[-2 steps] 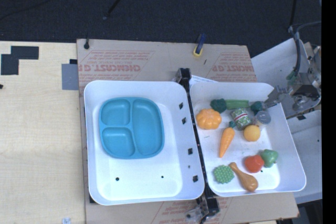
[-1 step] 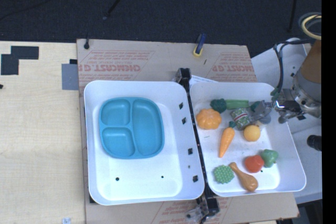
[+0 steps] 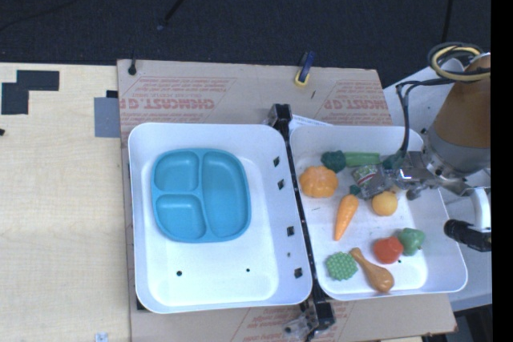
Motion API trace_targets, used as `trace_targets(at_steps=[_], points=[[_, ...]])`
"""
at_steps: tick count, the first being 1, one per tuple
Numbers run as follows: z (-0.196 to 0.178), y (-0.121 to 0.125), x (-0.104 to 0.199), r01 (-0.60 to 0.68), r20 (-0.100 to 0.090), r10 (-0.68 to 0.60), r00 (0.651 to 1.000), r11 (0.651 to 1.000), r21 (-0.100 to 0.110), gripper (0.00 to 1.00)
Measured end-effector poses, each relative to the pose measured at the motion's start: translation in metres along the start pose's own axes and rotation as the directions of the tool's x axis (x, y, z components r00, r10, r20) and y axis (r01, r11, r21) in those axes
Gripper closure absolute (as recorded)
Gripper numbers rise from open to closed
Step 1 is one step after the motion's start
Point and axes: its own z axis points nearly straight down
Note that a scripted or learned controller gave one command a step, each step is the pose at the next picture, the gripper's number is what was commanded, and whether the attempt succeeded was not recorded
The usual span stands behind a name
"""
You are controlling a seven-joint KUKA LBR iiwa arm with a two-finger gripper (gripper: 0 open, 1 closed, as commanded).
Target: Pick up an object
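The pincer, its state impossible to tell, sits crowded: yellow lemon just beside it, carrot nearby. It may nudge them away.

The white bins look smooth, glossy plastic; the blue divided plate is matt plastic; the sheet beneath is printed brown cardboard.

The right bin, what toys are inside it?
The right bin holds an orange pumpkin, a carrot, a yellow lemon, broccoli, a drumstick and a tomato. The gripper covers whatever lies under it.
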Motion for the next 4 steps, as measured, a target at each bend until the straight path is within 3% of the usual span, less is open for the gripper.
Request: trace_targets(at_steps=[1, 2, 3, 4], points=[[0.054, 0.000, -0.009, 0.000, 0.001, 0.000, 1.000, 1.000, -0.001, 0.00], [0.081, 0.000, -0.007, 0.000, 0.003, 0.000, 1.000, 1.000, -0.005, 0.00], [0.070, 0.001, -0.008, -0.003, 0.001, 0.003, 1.000, 1.000, -0.006, 1.00], [0.009, 0.005, -0.012, -0.001, 0.004, 0.001, 1.000, 1.000, -0.011, 1.00]])
